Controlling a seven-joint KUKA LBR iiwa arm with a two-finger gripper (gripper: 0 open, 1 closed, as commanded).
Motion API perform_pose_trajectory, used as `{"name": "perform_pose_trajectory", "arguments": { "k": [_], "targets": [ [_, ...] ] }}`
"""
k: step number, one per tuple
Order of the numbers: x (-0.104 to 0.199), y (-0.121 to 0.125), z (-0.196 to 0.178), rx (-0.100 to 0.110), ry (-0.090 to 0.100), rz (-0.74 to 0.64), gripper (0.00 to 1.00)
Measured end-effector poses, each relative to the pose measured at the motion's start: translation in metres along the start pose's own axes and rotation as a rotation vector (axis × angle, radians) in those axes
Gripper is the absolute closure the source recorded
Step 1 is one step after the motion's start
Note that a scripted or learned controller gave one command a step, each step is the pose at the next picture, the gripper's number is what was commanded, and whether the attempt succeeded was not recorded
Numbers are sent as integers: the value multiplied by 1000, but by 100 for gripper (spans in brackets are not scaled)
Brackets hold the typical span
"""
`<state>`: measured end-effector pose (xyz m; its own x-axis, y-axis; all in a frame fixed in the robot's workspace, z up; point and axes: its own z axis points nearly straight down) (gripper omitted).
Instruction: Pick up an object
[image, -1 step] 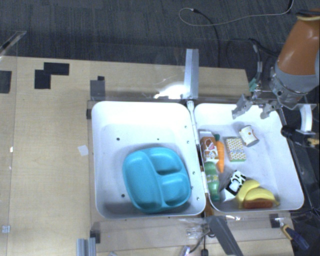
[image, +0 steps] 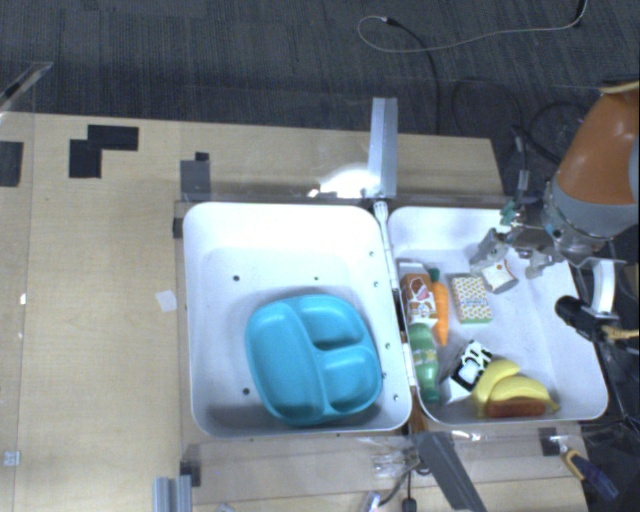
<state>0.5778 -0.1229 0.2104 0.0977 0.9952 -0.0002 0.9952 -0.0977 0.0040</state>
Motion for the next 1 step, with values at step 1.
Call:
{"name": "perform_pose_trajectory", "arguments": {
  "k": [1],
  "targets": [
    [-7,2,112,1,0,-171,0]
  ]
}}
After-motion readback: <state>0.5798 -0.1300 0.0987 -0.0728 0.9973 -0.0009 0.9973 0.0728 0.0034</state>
